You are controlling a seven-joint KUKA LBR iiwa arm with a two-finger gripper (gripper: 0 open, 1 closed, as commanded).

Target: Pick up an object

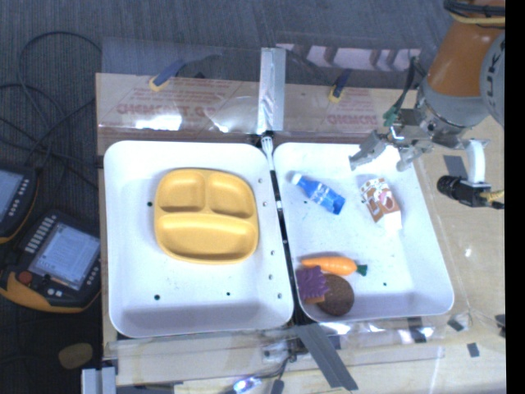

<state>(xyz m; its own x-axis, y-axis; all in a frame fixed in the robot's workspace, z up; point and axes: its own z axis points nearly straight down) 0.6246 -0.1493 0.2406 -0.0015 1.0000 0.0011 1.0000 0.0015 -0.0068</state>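
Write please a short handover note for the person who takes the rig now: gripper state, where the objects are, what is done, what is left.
Gripper: above the far edge of the right bin, open, holding nothing.
Right bin contents: blue bottle near the far left, small red-and-white packet closest to the gripper, toy carrot toward the near side, purple piece and brown round object touching each other in the near left corner.
Left bin: yellow divided plate.
Done: nothing picked yet.
Left: descend on one object, probably the packet, close and lift.
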